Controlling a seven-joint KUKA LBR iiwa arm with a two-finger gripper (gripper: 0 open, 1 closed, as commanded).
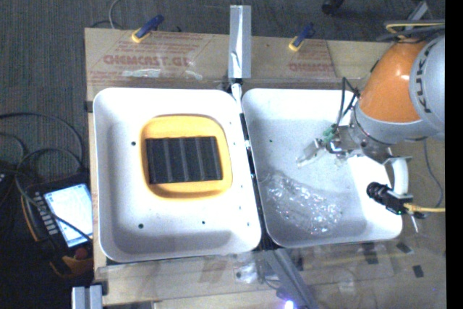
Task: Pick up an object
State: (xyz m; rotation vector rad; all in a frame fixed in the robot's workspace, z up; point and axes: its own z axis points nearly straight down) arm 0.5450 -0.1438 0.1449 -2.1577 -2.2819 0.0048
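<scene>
Camera view from above the bench: the claw [312,153] is seen low over the right shallow white bin [289,112], in its upper middle, at the end of the grey arm with its orange band [387,94], which comes in from the right edge. The metal fingertips [309,155] point toward the left, and a small green part is seen at the wrist just behind them. Whether the claw is wide or narrow cannot be told, since the pieces are small and blurred; nothing can be made out between them.

Just below and slightly to the left of the claw, a crumpled piece of clear plastic wrap [300,200] lies on the floor of the same bin, apart from the claw. Whether it is a bag or a moulded package cannot be told.

Well to the left of the claw, across the wall between the bins, a yellow rounded tray holding a black ribbed rectangular insert [185,158] lies flat in the middle of the left shallow white bin [116,127].

Behind the claw, toward the right rim, a black cable fitting [382,194] hangs from the arm.
</scene>
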